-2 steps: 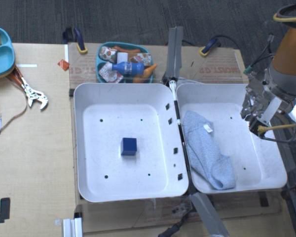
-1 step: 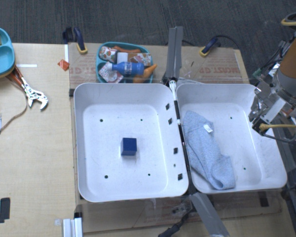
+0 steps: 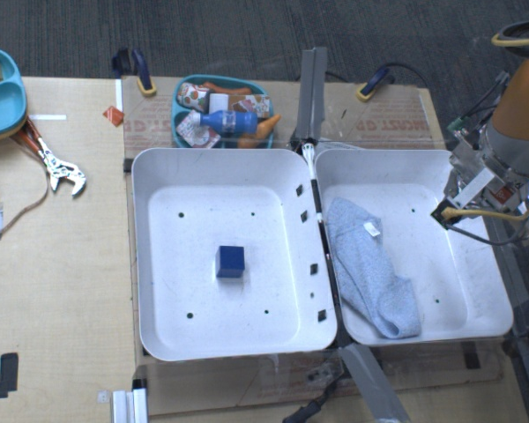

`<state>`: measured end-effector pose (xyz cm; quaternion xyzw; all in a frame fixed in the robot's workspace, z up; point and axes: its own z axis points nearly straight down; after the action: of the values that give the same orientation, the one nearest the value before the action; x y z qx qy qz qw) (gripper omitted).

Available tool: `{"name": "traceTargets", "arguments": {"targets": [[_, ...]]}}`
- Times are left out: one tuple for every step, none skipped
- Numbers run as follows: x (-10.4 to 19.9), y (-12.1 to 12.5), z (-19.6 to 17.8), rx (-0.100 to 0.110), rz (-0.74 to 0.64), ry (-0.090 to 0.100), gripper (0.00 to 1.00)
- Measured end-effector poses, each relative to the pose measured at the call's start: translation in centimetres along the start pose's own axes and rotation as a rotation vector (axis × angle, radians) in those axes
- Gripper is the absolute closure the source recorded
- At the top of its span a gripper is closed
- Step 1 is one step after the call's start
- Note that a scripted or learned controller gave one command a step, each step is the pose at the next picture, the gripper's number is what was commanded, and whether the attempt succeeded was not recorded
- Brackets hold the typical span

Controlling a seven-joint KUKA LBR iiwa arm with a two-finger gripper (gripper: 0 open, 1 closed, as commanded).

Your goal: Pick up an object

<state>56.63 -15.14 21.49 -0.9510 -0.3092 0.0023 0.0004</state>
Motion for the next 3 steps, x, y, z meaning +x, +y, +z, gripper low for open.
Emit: {"name": "traceTargets", "arguments": {"targets": [[4.5, 2.6, 3.5, 0.0, 0.425, 0.001, 1.0], [4.5, 2.5, 2.7, 0.001, 0.419, -0.003, 1.0], [6.1, 3.9, 4.8, -0.001, 0.424, 0.001, 1.0]]}}
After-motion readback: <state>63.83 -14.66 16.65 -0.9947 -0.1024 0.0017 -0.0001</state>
